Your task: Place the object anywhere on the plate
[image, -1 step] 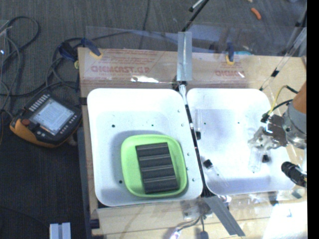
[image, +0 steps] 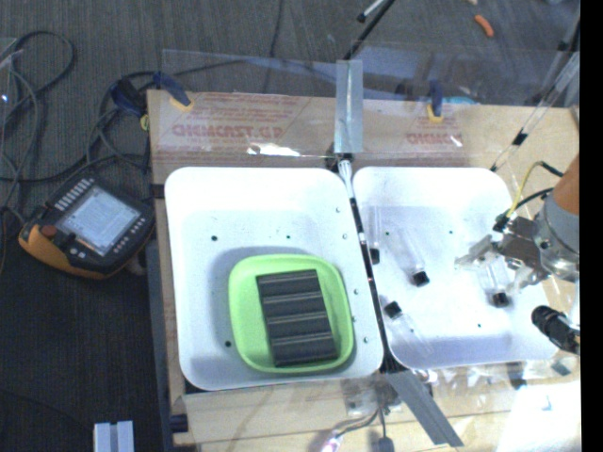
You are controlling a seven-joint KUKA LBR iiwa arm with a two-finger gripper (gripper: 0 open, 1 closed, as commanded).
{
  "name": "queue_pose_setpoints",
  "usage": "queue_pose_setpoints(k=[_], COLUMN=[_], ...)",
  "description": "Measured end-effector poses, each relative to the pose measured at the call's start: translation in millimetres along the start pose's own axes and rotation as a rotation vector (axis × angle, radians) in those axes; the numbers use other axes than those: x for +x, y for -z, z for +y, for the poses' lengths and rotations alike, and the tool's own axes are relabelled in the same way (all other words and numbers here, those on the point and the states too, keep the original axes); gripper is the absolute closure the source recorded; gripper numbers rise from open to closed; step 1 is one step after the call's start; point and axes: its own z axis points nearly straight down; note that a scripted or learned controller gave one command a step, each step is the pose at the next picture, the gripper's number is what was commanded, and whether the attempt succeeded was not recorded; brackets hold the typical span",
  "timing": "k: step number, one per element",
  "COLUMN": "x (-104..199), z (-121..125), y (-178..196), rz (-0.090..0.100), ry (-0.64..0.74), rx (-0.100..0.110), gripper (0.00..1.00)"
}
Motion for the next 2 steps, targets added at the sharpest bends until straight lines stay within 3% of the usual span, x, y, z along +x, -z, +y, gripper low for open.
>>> queue_pose_setpoints(k=[1,2], x=[36,31], z=[9,-9], y=[64,121], rz=[0.001,0.001], ry=[0.05,0.014], rx=[-0.002,-0.002], gripper=[0.0,0.0])
